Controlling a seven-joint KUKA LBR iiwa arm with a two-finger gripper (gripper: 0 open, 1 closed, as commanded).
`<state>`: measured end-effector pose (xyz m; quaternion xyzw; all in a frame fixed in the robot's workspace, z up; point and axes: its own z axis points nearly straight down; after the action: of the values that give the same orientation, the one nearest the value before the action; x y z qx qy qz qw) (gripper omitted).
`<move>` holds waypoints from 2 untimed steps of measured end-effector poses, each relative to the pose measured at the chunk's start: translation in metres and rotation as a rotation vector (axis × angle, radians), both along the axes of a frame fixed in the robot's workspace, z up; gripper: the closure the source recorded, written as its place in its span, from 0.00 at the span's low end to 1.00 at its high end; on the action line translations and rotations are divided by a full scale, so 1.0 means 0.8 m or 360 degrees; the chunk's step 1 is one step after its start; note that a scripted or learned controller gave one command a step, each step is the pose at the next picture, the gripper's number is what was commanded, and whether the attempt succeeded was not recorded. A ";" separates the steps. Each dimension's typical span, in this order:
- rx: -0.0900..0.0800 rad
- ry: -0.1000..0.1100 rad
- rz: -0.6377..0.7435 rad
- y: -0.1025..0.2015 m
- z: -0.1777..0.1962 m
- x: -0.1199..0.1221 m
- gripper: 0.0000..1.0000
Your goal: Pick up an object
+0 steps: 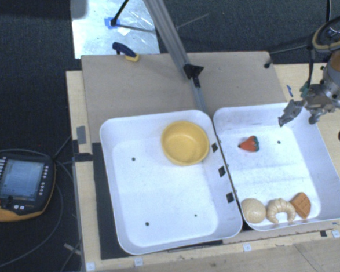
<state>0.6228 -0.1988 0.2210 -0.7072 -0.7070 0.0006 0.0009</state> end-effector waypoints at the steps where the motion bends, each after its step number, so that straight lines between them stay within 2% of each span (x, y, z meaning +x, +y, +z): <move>1: 0.0001 0.0002 0.0000 -0.007 -0.076 -0.002 0.00; 2: 0.0001 0.0002 0.0001 -0.003 -0.153 -0.005 0.00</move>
<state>0.6190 -0.2009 0.0987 -0.7069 -0.7073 0.0008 0.0014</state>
